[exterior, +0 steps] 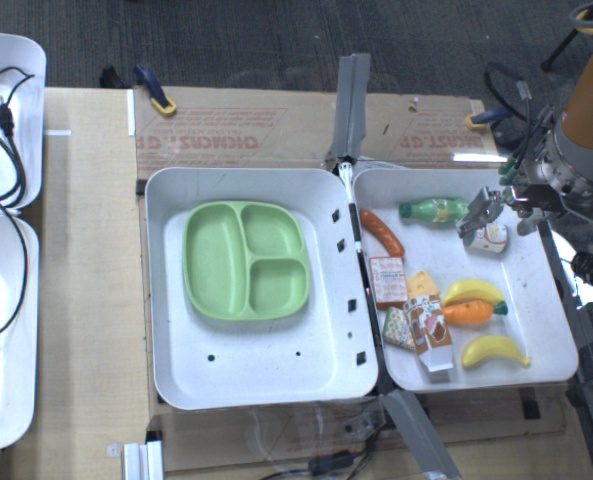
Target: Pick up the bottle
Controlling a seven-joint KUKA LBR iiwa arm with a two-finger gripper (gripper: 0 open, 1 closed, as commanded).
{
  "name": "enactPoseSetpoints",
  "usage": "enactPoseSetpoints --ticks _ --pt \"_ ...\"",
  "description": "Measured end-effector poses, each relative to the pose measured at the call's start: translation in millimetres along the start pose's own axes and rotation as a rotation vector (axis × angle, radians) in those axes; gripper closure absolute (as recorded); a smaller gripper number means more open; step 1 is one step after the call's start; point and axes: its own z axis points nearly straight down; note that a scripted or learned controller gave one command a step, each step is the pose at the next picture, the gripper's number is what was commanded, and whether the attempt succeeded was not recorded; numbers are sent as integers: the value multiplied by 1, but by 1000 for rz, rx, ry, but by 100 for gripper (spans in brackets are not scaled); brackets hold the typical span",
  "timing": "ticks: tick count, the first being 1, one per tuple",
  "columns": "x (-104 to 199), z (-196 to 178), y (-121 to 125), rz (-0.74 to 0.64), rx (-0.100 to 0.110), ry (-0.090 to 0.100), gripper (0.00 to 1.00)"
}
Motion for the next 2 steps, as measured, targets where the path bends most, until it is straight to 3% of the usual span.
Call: enactPoseSetpoints --ticks 1,2 --pt "-11 114 65 374 1 1 0" --pt "-59 174 107 532 -2 0 0"
